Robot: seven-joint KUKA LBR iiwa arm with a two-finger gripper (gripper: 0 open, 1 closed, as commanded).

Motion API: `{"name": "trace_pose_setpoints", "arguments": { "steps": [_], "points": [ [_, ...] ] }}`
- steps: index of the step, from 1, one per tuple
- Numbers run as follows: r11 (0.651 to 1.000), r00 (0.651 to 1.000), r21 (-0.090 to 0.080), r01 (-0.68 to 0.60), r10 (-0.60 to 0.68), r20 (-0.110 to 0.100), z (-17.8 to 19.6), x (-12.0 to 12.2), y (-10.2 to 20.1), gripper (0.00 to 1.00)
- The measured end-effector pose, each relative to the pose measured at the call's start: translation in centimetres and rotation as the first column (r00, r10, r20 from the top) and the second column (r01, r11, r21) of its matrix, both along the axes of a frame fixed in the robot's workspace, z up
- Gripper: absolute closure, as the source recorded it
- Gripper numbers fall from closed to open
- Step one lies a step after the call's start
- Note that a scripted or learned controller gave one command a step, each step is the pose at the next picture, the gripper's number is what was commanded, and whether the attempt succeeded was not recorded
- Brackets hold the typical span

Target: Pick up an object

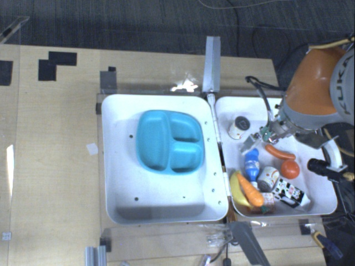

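Crowded plastic toys are lying in the right bin [331, 204]: blue bottle [252, 164], red sausage [280, 151], carrot [251, 191]. Whether the tool [265, 135] is open, I cannot tell; descending here, it is risking nudging neighbours and missing

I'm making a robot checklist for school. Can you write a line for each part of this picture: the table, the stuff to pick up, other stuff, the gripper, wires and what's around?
Surface: tan bench bearing two white bins side by side, left bin and right bin.
Job's things: in the right bin, a banana, carrot, blue bottle, red sausage, orange ball, small round white piece and a black-and-white box.
Clutter: blue divided tray in the left bin.
Grippers: gripper low over the right bin, above the blue bottle; finger state unclear.
Cables: thin cable on the floor.
Surroundings: dark carpet beyond the bench.
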State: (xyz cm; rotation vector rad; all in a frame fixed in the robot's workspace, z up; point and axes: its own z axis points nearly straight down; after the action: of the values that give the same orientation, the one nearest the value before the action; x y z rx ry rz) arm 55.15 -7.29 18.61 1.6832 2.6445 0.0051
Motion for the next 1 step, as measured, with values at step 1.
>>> {"name": "trace_pose_setpoints", "arguments": {
  "steps": [1],
  "points": [
    [0.999, 0.999, 0.0, 0.036, -0.036, 0.01, -9.54, 1.71, -1.9, 0.0]
  ]
}}
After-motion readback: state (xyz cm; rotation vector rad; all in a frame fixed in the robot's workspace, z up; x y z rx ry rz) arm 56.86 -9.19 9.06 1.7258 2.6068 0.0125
